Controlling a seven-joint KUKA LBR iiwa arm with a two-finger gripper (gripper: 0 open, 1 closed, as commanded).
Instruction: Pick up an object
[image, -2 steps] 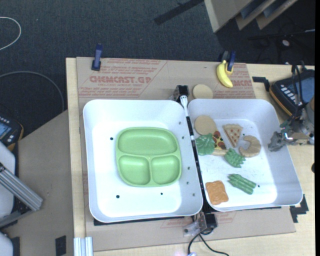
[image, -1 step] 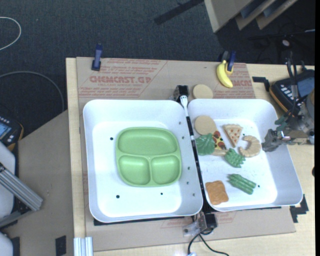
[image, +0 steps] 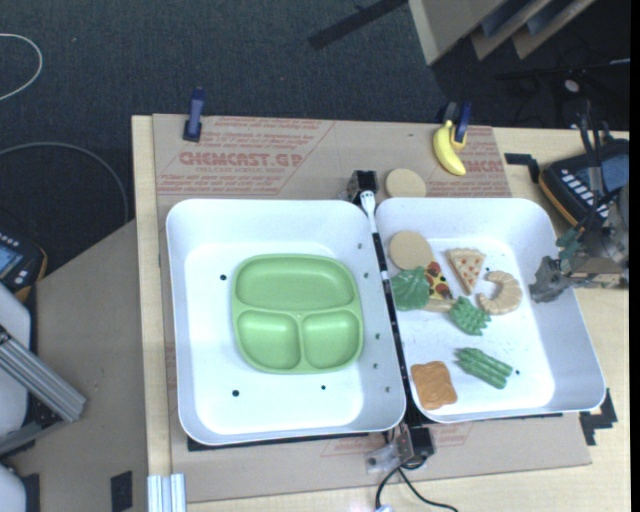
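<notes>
The gripper (image: 549, 283) hangs over the right bin's (image: 570, 352) right edge; its grasp cannot be told

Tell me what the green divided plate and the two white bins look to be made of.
Green divided plate: probably moulded plastic, matte; even pale colour, soft rounded compartment edges. Left bin and right bin: likely thin formed plastic, smooth with a slight sheen; rounded corners and a shallow lip.
</notes>
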